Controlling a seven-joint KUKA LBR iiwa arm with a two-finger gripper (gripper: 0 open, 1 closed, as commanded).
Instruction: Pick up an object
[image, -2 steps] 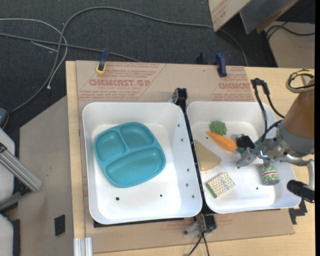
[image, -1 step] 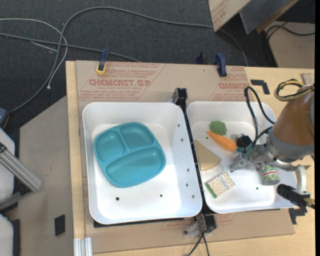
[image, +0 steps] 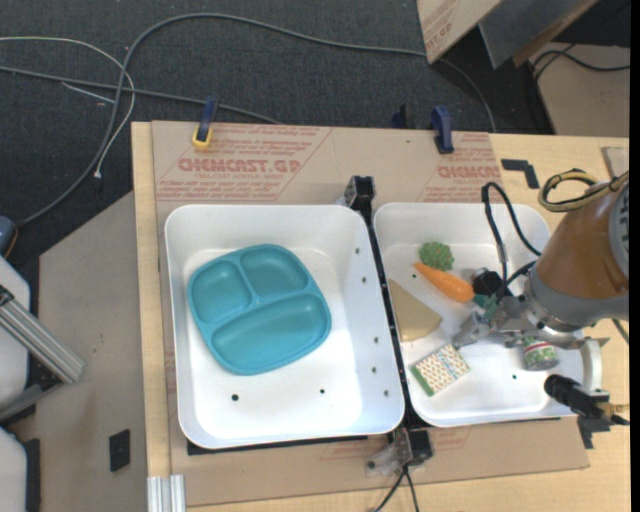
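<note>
- The grey arm (image: 585, 265) with its orange band reaches in from the right and hangs over the right white bin (image: 500, 400).
- The claw (image: 478, 325) sits low near the middle of that bin; whether it is released or clenched cannot be told, because the wrist hides much of it.
- Nothing is visibly caught in the claw.
- Candidate things to pick up all lie in the right bin: an orange carrot (image: 445, 283) with a green broccoli piece (image: 435, 254) just beyond it at the far side, a tan wedge (image: 415, 312) at the left, and a small patterned packet (image: 441, 368) at the near side.
- A small round green-and-red item (image: 540, 354) lies by the wrist, partly hidden.
- Risk, as a judgement: the things lie close together, so a descent could land between them, nudge the carrot or wedge aside, or close on nothing.
- The flat packet and thin wedge look hard to pinch and may slide on the smooth bin floor.
- Black cables (image: 497, 222) loop off the arm above the far part of the bin and could snag.
- The left bin (image: 190, 400) holds a blue divided plate (image: 260, 308), well apart from the claw.
- Both bins rest on a cardboard-covered tabletop (image: 300, 150).
</note>
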